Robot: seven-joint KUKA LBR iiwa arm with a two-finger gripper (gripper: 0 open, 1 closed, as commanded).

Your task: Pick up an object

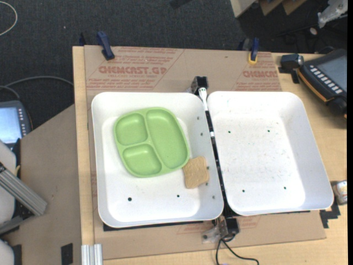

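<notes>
Left bin [105, 148]: green divided plate [151, 142], tan sponge [196, 172] touching its lower right edge. Right bin [309, 142] alongside. Gripper state: cannot tell.

A small grey bit [343, 191] at the right edge, toward the near side, may be my arm; too little shows for me to tell.

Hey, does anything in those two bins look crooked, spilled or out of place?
Nothing spilled or broken. The green plate sits turned at an angle in the left bin, and a tan sponge lies against its lower right edge. The right bin has small dark specks.
</notes>
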